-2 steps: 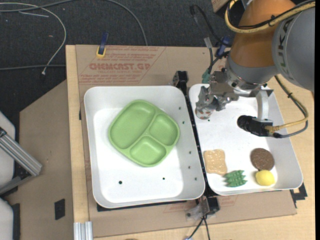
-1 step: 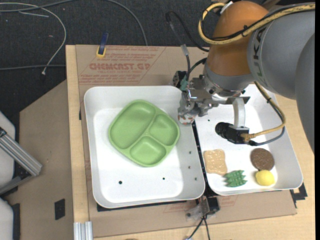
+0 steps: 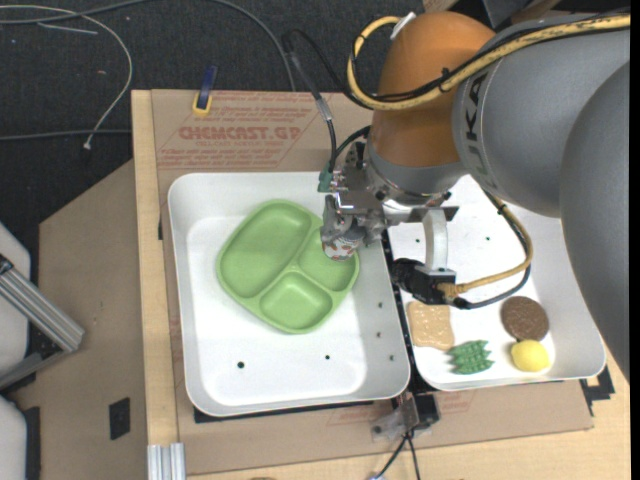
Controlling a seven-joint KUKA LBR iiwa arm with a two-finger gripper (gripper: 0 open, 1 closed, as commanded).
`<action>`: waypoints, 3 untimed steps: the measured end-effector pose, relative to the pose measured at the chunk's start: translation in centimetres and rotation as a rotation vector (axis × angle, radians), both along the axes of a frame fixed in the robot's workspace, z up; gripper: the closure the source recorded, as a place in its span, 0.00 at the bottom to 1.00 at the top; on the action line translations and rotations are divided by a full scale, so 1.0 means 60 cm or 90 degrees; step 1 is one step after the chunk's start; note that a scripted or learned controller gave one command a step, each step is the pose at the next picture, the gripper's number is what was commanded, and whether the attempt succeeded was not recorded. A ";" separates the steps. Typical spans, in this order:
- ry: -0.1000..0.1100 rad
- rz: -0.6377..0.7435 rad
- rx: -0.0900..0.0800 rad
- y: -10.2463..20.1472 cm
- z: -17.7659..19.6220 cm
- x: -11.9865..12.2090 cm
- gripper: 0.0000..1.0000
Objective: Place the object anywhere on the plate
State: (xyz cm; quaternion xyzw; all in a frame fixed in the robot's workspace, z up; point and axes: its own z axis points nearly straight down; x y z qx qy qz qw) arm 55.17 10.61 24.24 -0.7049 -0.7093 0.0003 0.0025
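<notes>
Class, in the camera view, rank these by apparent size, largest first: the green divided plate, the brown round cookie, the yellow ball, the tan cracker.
1. Green divided plate
2. Tan cracker and brown round cookie: look alike, unranked
3. Yellow ball

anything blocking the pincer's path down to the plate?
Nothing visible. The pincer hangs over the right edge of the green plate in the left bin. The toast, cookie, lemon and green piece lie in the right bin.
</notes>
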 end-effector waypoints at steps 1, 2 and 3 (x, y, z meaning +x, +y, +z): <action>0.001 -0.001 -0.001 0.094 -0.030 -0.013 1.00; -0.001 0.000 0.000 0.191 -0.044 -0.025 1.00; -0.002 -0.004 -0.002 0.184 -0.043 -0.023 0.00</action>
